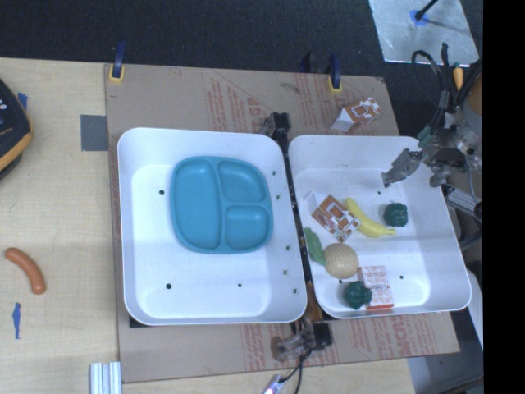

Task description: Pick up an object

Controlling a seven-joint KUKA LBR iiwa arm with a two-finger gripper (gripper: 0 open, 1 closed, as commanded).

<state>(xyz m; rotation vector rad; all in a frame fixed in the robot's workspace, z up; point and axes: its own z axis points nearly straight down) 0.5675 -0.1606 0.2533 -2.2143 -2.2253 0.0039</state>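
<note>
The right bin [426, 281] holds several small items: a yellow banana [369, 221], a dark green lump [396, 214], a brown-and-white carton [334, 217], a beige round item [340, 260], a slim green piece [313, 245], another dark green lump [357, 295] and a red-and-white box [377, 286]. My gripper [399, 171] hangs over the bin's upper right part, above and to the right of the banana and apart from every item. Nothing is seen in its grasp.
The left bin [148, 286] bears a blue divided plate [221, 203]. A small carton [357, 113] lies on the cardboard behind the right bin. A sausage [26, 270] lies on the bench at far left, and a yellow-black device [10, 130] sits at the left edge.
</note>
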